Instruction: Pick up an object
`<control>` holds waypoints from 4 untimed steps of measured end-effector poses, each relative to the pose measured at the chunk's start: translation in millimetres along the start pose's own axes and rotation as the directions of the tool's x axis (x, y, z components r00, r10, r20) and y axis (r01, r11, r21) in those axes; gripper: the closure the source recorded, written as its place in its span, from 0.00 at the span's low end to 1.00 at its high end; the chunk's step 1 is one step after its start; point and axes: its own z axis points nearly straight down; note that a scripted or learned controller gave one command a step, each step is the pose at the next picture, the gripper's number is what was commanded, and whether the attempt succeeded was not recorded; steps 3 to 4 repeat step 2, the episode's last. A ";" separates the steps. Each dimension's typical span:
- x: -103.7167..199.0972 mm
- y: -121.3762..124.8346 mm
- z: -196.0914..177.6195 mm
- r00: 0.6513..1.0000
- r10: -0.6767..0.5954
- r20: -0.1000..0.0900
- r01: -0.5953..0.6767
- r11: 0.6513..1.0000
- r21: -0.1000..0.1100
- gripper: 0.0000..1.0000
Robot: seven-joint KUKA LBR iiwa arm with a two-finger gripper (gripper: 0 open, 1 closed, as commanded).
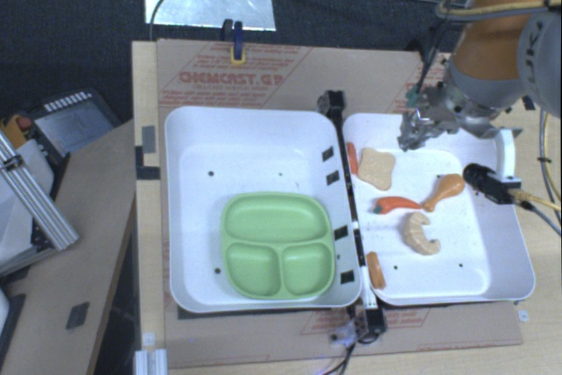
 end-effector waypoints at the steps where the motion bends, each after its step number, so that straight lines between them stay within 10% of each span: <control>1: 54.3 6.6 13.8 1.000 -0.002 -0.002 0.002 1.000 0.001 1.00; 2: 118.5 17.6 14.1 1.000 -0.003 -0.002 0.003 1.000 0.000 1.00; 4: 118.5 17.6 14.1 1.000 -0.003 -0.002 0.003 1.000 0.000 1.00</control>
